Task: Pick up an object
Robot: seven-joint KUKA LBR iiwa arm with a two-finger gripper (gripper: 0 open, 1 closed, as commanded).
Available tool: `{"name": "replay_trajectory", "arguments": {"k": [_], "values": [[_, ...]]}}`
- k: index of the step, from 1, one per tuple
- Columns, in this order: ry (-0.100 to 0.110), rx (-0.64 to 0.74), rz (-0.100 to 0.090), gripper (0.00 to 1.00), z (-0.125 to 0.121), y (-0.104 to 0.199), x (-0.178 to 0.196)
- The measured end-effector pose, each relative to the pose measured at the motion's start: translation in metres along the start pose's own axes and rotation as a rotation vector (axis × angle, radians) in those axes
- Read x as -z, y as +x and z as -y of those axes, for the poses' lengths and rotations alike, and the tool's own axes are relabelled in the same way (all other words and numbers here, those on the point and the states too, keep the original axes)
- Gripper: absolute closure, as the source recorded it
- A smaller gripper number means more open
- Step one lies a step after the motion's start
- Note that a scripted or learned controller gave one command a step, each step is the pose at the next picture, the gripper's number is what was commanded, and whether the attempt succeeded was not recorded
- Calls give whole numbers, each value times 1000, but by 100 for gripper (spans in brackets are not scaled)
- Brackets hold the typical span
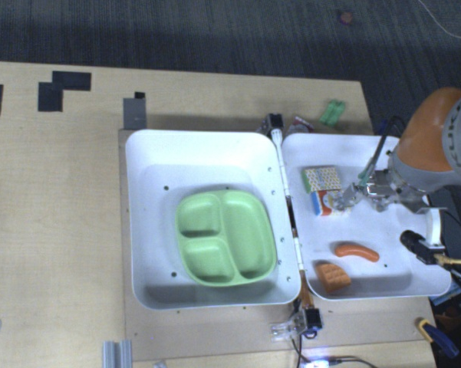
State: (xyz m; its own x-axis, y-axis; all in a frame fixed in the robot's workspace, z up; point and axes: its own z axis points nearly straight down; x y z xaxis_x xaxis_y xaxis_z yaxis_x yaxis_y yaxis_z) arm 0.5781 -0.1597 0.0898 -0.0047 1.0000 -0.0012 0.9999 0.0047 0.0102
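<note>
My gripper [342, 200] reaches in from the right and hangs low over the right bin [414, 148], near its middle. Its tip is right beside a small blue and red object [320, 203], touching or nearly so; nothing is visibly held. Just behind that lies a flat box with a dotted pattern [322, 178]. Toward the bin's front lie an orange sausage-shaped piece [357, 251] and a brown-orange chunk [332, 276].
The left bin [149, 175] holds a green divided plate [225, 235]. A small green item [332, 112] lies on the bench behind the right bin. The grey arm with its orange band [429, 140] covers the right bin's right side.
</note>
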Motion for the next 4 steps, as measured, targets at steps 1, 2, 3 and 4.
{"name": "replay_trajectory", "arguments": {"k": [1,2,3,4], "values": [[-7,-2,3,0,21,43,1],[-14,-1,-1,100,18,44,14],[-13,-1,-1,0,18,44,13],[-6,1,0,0,-70,51,1]]}}
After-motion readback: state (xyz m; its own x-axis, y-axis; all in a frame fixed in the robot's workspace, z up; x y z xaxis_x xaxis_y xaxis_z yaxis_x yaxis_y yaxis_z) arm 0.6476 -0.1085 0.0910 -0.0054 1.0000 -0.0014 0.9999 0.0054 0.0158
